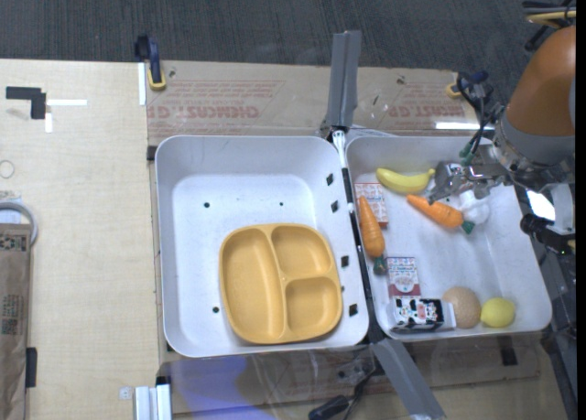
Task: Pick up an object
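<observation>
Nearest us, along the front wall of the right bin [540,313], we see a small black-and-white carton [418,314], a tan egg-shaped piece [463,306] and a lemon [498,312] in a row. To their left, in the left bin [174,253], sits a yellow divided plate [279,281]. Farther back in the right bin a long orange carrot [370,226] lies against the divider, beside a small printed box [372,200]. Beyond that, a second carrot [437,212] lies at a slant and a banana [403,179] rests near the back wall.

The gripper [455,180] is low over the back of the right bin, just beside the banana's right tip and just above the second carrot's thick end. We cannot tell how far apart its jaws stand, and we see nothing held between them.

We judge this to be the reach-and-close step. The next move calls for settling squarely over one piece, most likely the slanted carrot or the banana, closing firmly, then lifting straight up.
</observation>
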Action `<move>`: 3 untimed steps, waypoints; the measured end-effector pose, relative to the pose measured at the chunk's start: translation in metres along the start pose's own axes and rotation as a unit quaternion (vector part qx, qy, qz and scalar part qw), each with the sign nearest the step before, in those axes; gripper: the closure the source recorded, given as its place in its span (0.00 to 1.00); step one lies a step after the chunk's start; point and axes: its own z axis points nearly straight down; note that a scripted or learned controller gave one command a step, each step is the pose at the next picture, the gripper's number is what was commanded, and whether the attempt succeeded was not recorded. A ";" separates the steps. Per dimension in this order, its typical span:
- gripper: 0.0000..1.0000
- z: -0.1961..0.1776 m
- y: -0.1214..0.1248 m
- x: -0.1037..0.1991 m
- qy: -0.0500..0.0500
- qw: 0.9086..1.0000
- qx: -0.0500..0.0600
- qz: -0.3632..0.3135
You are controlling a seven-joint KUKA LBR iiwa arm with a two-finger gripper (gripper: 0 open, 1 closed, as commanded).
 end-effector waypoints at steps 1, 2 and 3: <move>0.00 0.072 -0.002 0.006 0.000 0.991 -0.001 -0.137; 1.00 0.063 -0.002 0.006 0.000 0.991 -0.001 -0.135; 1.00 -0.054 0.022 0.024 -0.001 0.999 -0.002 -0.053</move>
